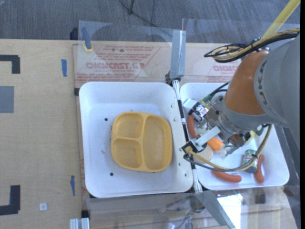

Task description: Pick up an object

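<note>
While the arm (267,80) leans low over the right bin (281,175), the hand (220,138) sits among the small things in it, and I cannot tell if it is spread or pressed together, because the wrist and cables cover it. Just beside the hand, an orange piece (215,144) lies on a pale disc (206,153). Further from the hand, toward the bin's near edge, lie one sausage (227,176) and another (259,171); a third (191,126) lies by the wall between the bins. In the left bin (95,128) rests a yellow tray (141,141), well apart from the hand. I judge the task only begun: nothing is lifted, so the grasp and the raising are left.
</note>
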Tool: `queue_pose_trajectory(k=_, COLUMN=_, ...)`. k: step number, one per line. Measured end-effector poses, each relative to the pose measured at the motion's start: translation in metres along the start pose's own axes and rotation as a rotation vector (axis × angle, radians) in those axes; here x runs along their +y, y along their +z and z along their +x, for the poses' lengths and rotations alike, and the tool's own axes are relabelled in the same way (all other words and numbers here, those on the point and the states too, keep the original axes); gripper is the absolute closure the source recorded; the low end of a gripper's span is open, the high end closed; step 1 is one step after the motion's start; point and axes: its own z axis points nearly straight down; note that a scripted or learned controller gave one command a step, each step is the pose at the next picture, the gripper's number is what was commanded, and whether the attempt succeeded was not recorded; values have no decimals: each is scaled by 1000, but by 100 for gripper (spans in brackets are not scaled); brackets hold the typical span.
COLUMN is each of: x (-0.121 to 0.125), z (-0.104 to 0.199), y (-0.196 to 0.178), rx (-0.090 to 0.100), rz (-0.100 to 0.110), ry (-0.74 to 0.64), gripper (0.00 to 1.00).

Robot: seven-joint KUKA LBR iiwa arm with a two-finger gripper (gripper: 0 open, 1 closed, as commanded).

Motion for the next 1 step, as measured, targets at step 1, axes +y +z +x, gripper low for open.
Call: queue_pose_trajectory(k=1, x=58, z=2, y=-102, rx=1, rz=-2, ry=166, gripper=0)
